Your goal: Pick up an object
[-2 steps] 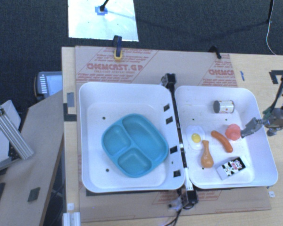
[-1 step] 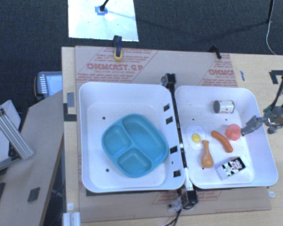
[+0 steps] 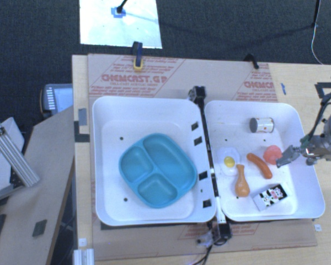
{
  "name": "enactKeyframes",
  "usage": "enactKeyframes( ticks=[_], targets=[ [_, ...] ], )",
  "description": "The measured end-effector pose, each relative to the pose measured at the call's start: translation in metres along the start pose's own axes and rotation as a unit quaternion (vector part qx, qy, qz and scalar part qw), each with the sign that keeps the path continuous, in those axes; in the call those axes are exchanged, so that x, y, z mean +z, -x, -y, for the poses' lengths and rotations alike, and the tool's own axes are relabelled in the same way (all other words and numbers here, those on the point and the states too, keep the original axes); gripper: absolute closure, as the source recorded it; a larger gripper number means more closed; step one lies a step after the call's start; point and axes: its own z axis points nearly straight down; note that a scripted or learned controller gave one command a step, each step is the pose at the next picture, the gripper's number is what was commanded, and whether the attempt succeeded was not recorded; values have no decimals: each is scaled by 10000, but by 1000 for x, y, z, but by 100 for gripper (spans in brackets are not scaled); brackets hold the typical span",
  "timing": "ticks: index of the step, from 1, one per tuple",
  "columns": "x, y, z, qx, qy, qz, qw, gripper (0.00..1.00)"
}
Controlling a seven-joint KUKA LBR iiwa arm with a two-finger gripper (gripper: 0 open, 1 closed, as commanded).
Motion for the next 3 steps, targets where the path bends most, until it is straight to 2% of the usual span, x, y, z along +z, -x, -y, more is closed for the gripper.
enactKeyframes(
  ticks=[2, 3],
  targets=[
    [109, -11, 4, 3, -8, -10, 10000, 0],
    [97, -11, 3, 5, 12, 1, 10000, 100]
  ],
)
